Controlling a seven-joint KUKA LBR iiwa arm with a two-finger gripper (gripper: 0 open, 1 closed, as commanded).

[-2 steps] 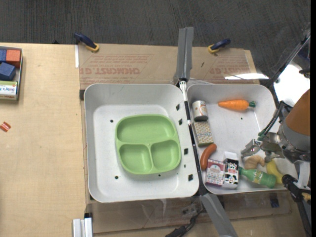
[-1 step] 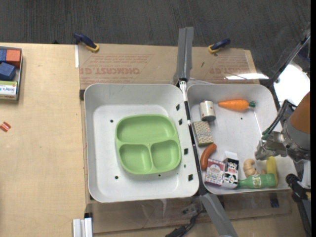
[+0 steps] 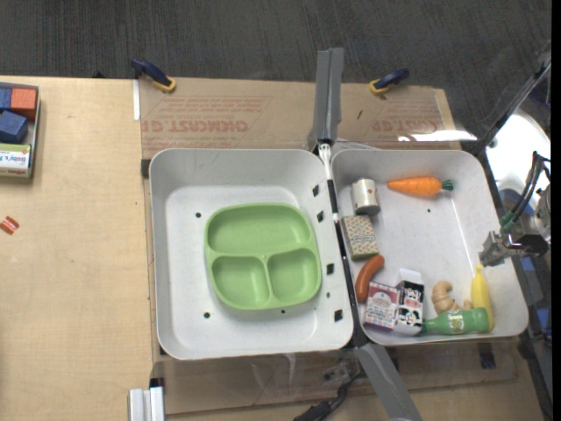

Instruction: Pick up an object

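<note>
The right bin (image 3: 478,178) holds every candidate object; the left bin (image 3: 175,191) carries a green divided plate (image 3: 263,255). Along the near edge of the right bin, a green bottle (image 3: 456,323) lies on its side, long axis parallel to that edge, its cap end toward the bin's near right corner. Two small cartons (image 3: 393,303) rest just beside its other end, toward the divider between the bins. A yellow squeeze bottle (image 3: 479,288) stands or leans just beyond the green bottle, close to the right wall, with a small tan item (image 3: 443,295) beside it. A red sausage (image 3: 369,275) lies near the divider, angled across the near left part of the bin. Beyond it sit a patterned block (image 3: 358,235) and then a silver can (image 3: 365,196). An orange carrot (image 3: 419,185) lies near the far edge, long axis running along that edge, leaf end toward the right wall. The gripper (image 3: 496,251) sits at the right wall of the bin, about midway along it. The nearest object is judged to be the yellow squeeze bottle, just nearward of the gripper; the carrot lies farther off, toward the far edge. Nothing is visible between the jaws; the jaw opening cannot be resolved at this position, so its state cannot be determined.
</note>
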